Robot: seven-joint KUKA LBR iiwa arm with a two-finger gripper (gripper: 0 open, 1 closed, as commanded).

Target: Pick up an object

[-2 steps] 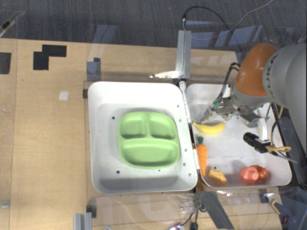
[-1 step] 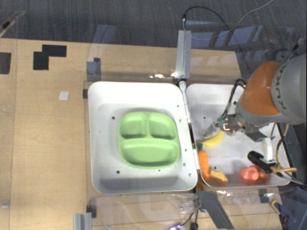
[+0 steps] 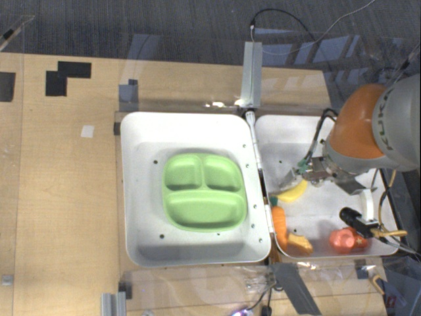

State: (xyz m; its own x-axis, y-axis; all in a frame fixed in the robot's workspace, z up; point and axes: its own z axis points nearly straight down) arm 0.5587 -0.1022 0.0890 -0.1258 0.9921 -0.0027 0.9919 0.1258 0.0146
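Observation:
My gripper (image 3: 306,172) hangs low in the right bin (image 3: 289,140), near its left-middle part. Just below and left of it lies a small yellow banana (image 3: 294,191) on the bin floor. An orange carrot (image 3: 279,222) lies along the bin's left wall. Beside the carrot's lower end rests a yellow-orange piece (image 3: 300,243). A red round fruit (image 3: 343,239) sits at the front right of the same bin. The view does not show anything between the gripper's tips.
The left bin (image 3: 141,176) holds a green divided plate (image 3: 204,191) at its middle. The grey arm with its orange band (image 3: 358,127) reaches in over the right bin's right side. A metal post (image 3: 251,71) stands behind the bins.

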